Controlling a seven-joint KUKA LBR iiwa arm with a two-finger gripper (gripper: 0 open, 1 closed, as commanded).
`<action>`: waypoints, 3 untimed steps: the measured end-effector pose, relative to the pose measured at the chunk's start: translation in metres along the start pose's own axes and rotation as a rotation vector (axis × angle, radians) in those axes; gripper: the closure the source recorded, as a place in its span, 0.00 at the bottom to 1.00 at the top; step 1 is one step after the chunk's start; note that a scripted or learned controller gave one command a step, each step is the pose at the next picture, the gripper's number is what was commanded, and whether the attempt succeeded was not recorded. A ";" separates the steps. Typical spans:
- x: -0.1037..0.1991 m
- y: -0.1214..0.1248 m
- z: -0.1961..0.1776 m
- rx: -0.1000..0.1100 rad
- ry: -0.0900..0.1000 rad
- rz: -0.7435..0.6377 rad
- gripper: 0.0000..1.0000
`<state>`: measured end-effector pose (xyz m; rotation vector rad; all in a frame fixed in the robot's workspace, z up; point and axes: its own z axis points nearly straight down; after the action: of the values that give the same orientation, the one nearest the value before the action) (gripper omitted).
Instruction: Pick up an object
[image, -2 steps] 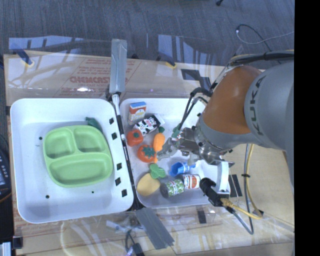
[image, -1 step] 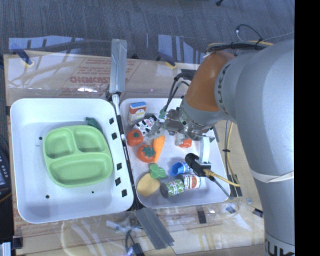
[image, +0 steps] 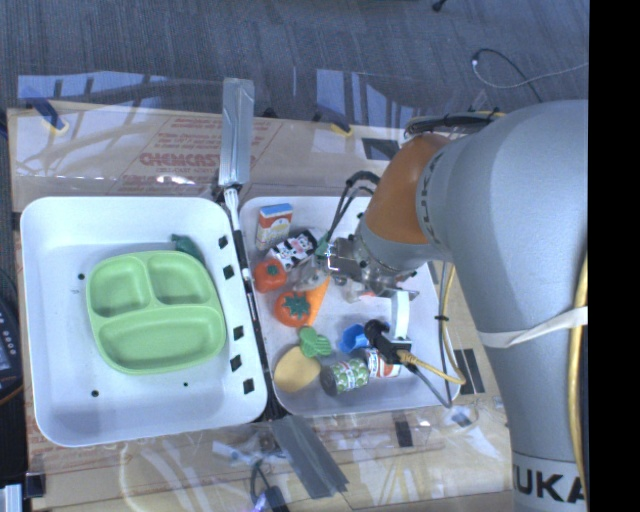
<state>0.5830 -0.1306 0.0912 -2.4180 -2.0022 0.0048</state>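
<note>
My gripper (image: 338, 268) hangs low in the right bin (image: 425, 300), under the grey arm and its orange band (image: 400, 195). It is over the bin's middle, right beside an orange carrot-like toy (image: 317, 291) and a black-and-white item (image: 296, 248). Close by lie a red tomato toy (image: 268, 274) and a second red-orange one with a green top (image: 293, 308). A small carton (image: 275, 222) stands at the bin's far left corner. Nearer the front lie a green leafy toy (image: 315, 343), a yellow lemon (image: 296, 370), a blue object (image: 355, 337) and a green-labelled can (image: 350, 376).
The left bin (image: 50, 260) holds a green divided plate (image: 155, 310) with a dark green item (image: 186, 244) at its far edge. A divider with black clips (image: 240, 300) separates the bins. The arm's bulk covers the right bin's right side.
</note>
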 end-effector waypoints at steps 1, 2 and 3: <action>-0.037 0.008 -0.136 -0.005 0.001 0.047 0.00; -0.023 0.009 -0.025 0.004 0.002 -0.145 0.00; 0.008 -0.011 0.000 0.002 0.001 -0.133 0.00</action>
<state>0.5736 -0.1211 0.0907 -2.2775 -2.1575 0.0048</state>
